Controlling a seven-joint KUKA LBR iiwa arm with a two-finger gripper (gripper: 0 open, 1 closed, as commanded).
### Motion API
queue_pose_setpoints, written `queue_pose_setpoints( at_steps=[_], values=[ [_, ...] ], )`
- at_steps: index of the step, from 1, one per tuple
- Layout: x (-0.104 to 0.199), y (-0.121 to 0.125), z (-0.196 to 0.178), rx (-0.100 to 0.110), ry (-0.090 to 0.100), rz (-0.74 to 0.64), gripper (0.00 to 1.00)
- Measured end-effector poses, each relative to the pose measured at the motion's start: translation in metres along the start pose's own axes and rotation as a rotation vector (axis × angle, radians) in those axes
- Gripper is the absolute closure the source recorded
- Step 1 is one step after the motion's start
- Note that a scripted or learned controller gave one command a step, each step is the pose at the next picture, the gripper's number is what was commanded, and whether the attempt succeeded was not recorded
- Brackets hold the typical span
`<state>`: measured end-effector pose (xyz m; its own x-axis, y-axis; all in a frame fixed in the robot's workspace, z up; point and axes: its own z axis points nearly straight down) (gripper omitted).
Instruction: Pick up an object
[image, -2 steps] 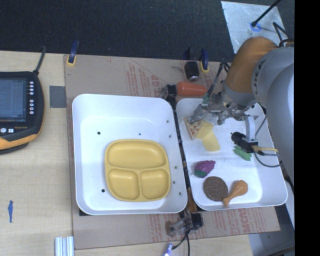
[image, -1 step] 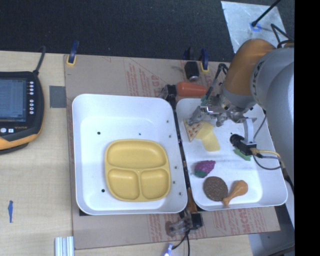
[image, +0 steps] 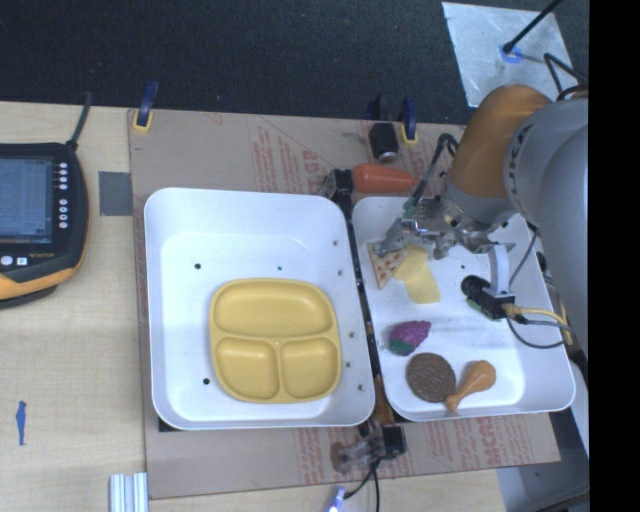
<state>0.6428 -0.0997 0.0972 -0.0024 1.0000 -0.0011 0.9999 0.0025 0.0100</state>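
Two white bins sit side by side on the bench. The left bin (image: 170, 300) holds one yellow tray (image: 275, 338) with three compartments, lying flat near the bin's middle, its single long compartment toward the far edge.

The right bin (image: 535, 385) carries the loose things, one of each. A yellow cheese wedge (image: 420, 280) lies toward the far left part of the bin, its long axis running from far-left to near-right. Beside it, against the bin's left wall, lies a pizza slice (image: 381, 266), tip toward the near edge. A purple piece with a green end (image: 409, 335) lies just near of the cheese, long axis roughly across the bin, green end at the left. A round brown cookie (image: 431, 377) rests near the near edge, and a drumstick (image: 469, 384) lies just beside it on the right, thick end far-right, bone end pointing near-left.

The gripper (image: 425, 232) hangs over the far left corner of the right bin, just above the cheese and pizza slice; whether it is released or clenched cannot be told, and nothing is seen between its fingers.

An orange carrot (image: 383, 179) lies outside the bin, just past its far edge, long axis left to right.
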Motion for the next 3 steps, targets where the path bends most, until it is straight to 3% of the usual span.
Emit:
queue_pose_setpoints(
  at_steps=[1,2,3],
  values=[
    [-0.025,0.017,0.001,0.002,0.002,0.000,0.00],
    [-0.006,-0.013,0.001,0.004,-0.001,0.001,0.00],
    [-0.006,-0.008,-0.015,-0.008,-0.001,0.000,1.00]
  ],
)
